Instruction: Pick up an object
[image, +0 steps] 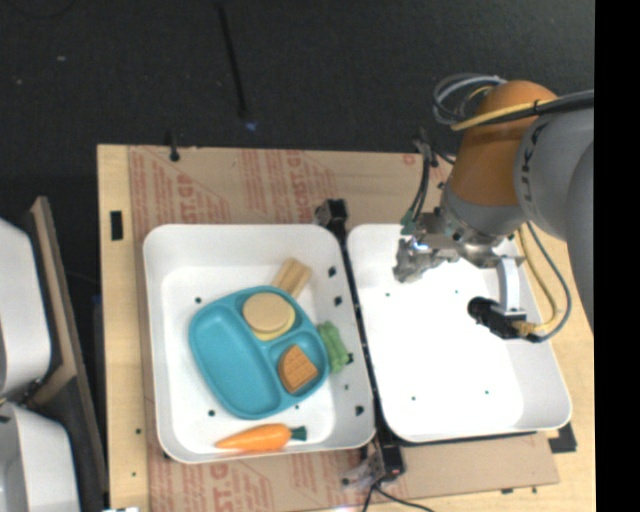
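Observation:
In the left bin (170, 270) lies a blue divided tray (232, 362) bearing a round tan biscuit (270, 312) and a brown waffle-like piece (299, 368). A tan wooden block (292, 276) rests just behind the tray. An orange carrot (258, 437) lies near the bin's front wall, and a green piece (332, 347) sits at the tray's right edge. My gripper (413, 258) hangs over the back left corner of the right bin (470, 390), apart from all these objects, with nothing seen in it.
The bins sit on a cardboard-covered bench (230, 185). A black clamp (331, 213) stands at the back between the bins. A black part (490, 314) and cables hang from the wrist over the right bin. White furniture (20, 330) stands at far left.

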